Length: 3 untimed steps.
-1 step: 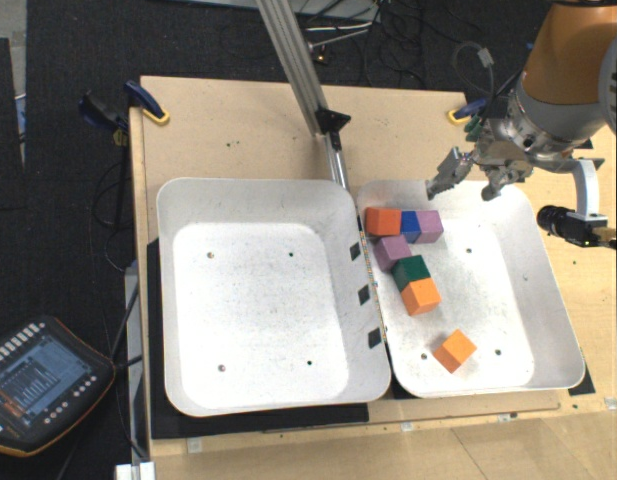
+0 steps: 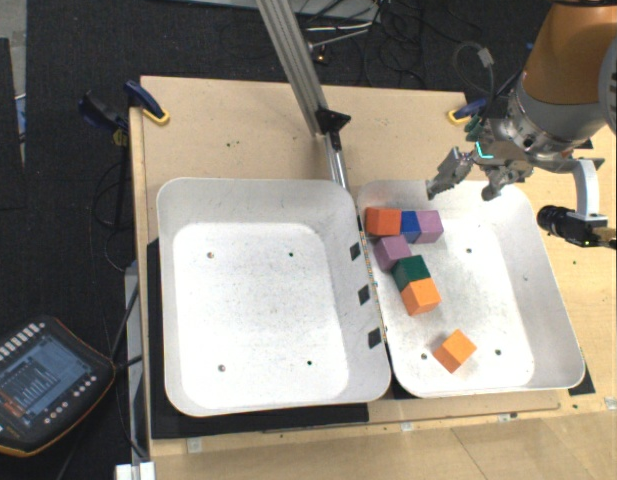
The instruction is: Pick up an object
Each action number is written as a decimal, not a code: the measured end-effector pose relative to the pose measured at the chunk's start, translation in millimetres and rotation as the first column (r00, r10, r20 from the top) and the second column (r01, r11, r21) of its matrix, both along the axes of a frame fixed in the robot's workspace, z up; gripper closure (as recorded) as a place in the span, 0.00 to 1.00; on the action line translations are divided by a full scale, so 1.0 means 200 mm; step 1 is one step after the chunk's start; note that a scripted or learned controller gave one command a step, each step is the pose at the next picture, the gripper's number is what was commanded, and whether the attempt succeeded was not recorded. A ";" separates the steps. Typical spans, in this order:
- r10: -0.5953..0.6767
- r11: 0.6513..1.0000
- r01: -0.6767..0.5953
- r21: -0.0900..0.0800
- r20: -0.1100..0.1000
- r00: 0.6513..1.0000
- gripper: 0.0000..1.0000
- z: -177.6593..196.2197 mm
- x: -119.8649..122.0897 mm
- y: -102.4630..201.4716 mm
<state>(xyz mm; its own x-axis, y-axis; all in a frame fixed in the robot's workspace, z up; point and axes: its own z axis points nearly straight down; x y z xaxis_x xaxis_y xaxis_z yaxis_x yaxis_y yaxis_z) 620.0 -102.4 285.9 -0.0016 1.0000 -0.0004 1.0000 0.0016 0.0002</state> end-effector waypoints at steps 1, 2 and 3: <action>-0.003 1.000 0.003 0.000 -0.005 1.000 0.00 -0.22 0.00 -0.03; -0.003 1.000 0.003 0.001 -0.007 1.000 0.00 -0.53 -0.04 -0.03; -0.004 1.000 0.004 0.003 0.002 1.000 0.00 -0.82 -0.03 -0.06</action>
